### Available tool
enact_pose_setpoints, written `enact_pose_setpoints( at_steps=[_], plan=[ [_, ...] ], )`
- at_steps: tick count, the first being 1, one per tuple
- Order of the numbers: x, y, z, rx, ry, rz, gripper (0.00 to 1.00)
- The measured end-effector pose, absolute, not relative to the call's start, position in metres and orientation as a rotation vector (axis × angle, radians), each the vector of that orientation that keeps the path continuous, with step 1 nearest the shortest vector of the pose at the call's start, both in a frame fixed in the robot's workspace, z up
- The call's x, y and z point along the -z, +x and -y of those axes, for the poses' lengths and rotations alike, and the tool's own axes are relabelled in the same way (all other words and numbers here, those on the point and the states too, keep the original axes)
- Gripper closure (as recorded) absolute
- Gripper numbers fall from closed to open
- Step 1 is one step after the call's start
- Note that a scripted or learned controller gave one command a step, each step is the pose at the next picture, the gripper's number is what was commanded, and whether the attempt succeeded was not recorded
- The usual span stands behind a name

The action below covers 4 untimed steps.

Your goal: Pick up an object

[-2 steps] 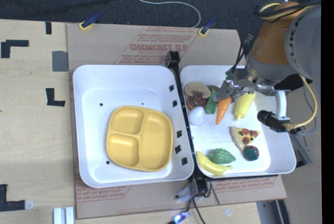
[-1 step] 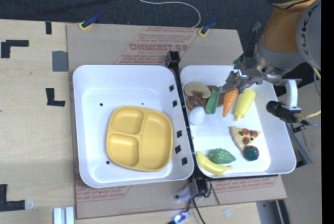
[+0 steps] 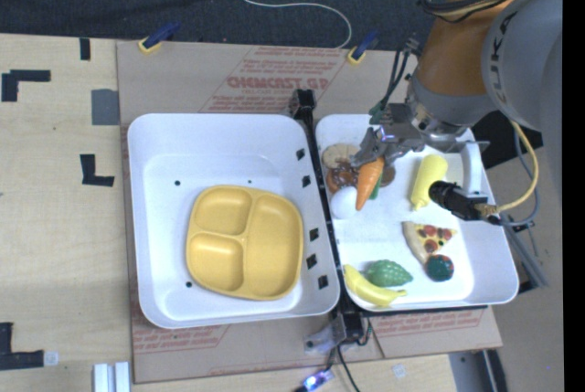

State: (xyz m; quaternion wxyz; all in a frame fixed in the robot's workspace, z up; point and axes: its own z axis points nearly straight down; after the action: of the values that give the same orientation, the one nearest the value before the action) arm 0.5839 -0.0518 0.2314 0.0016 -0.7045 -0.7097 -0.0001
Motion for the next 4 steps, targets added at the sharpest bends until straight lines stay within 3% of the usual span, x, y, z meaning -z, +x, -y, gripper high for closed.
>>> enact_pose_setpoints(
  at_steps=[1,2,3,4],
  plan=[
    [-0.231,0.564,0.001,-0.003,-2.212,2.226,1.00],
    [-0.231,0.563,-0.046,-0.001,-2.211,2.227,1.00],
    [-0.213,0.566,-0.037,-0.007,-2.219,2.221,1.00],
    [-0.233,0.559,-0.037,-0.001,-2.219,2.222,1.00]
  ],
)
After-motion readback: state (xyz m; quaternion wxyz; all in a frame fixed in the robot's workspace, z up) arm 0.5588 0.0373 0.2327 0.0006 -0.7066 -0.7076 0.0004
